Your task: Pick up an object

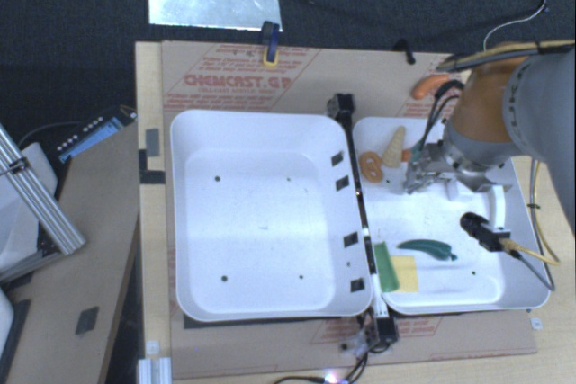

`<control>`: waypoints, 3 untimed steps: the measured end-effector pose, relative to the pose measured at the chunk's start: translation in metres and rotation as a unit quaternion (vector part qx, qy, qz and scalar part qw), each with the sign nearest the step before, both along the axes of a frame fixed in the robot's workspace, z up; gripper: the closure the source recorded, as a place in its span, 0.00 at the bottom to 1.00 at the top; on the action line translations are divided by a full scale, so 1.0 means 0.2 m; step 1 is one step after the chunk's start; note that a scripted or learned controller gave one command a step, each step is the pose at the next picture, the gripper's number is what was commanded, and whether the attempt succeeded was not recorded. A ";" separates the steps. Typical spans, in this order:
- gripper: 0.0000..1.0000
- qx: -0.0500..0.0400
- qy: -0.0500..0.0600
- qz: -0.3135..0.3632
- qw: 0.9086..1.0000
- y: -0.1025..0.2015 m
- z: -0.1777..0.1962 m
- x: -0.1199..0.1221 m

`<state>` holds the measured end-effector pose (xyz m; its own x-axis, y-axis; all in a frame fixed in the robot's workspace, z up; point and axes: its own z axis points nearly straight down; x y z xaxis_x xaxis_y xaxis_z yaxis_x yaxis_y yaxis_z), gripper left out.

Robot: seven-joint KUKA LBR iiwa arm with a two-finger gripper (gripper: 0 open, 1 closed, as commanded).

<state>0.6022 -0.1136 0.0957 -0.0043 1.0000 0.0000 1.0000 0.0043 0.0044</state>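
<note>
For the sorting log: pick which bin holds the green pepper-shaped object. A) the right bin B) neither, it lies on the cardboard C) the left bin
A: the green pepper-shaped object lies on the floor of the right bin, near the yellow-and-green sponge.

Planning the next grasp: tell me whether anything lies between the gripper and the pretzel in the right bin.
Nothing visible does. The gripper hangs over the right bin, and the pretzel lies to its left in the view, with bare white floor between them. The ice-cream cone lies just above that line, close beside the pretzel.
</note>
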 end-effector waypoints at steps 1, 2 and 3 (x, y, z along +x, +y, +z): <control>1.00 0.000 0.002 0.000 1.000 0.09 -0.06 -0.03; 1.00 0.000 0.000 0.001 1.000 0.15 -0.05 0.12; 1.00 0.001 0.002 0.000 1.000 0.16 -0.05 0.20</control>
<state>0.6416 -0.0826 0.0849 -0.0048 1.0000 0.0011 1.0000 0.0048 0.0005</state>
